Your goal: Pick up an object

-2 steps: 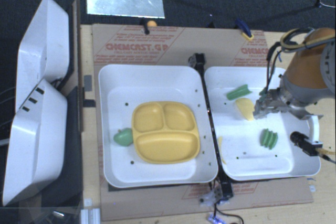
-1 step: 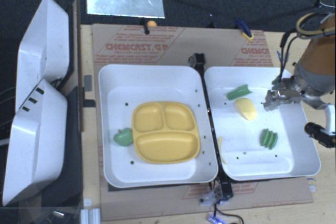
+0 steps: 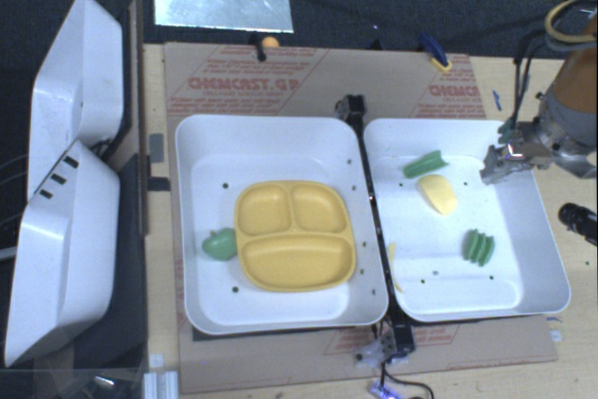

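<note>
My claw (image 3: 505,161), grip unreadable, hovers mid-right; the pale yellow rounded plastic piece (image 3: 437,194) looks light, slick: pinch its narrow sides.

The right bin (image 3: 523,294) has open white floor in its middle and near part. A green piece (image 3: 423,164) and a pale yellow piece (image 3: 438,194) lie close together toward its far left; a ribbed green piece (image 3: 478,247) sits near right. In the left bin (image 3: 280,140), a yellow divided plate (image 3: 295,235) takes the middle, a green lump (image 3: 220,244) touching its left edge; the far strip lies free.
</note>
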### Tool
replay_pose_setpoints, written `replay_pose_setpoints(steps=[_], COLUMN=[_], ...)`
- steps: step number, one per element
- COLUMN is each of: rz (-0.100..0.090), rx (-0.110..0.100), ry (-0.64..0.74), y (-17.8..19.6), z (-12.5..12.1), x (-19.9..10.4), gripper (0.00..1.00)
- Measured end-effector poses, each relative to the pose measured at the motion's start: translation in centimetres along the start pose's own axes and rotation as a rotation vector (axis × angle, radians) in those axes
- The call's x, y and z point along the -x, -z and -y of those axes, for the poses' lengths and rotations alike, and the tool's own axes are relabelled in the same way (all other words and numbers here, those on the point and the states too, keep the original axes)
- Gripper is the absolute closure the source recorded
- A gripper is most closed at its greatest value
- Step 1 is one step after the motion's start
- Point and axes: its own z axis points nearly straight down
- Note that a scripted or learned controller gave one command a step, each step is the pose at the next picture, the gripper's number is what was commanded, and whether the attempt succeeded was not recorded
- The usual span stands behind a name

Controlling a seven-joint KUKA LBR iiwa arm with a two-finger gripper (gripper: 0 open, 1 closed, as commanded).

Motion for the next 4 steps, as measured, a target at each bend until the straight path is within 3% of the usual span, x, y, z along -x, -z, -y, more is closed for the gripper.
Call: replay_pose_setpoints(steps=[1, 4], rz=[-0.002, -0.002], rx=[-0.004, -0.003], ry=[0.004, 0.004], y=[-1.1, 0.3], z=[-1.1, -5.2], x=[-5.8, -20.4], gripper=[1.0, 1.0])
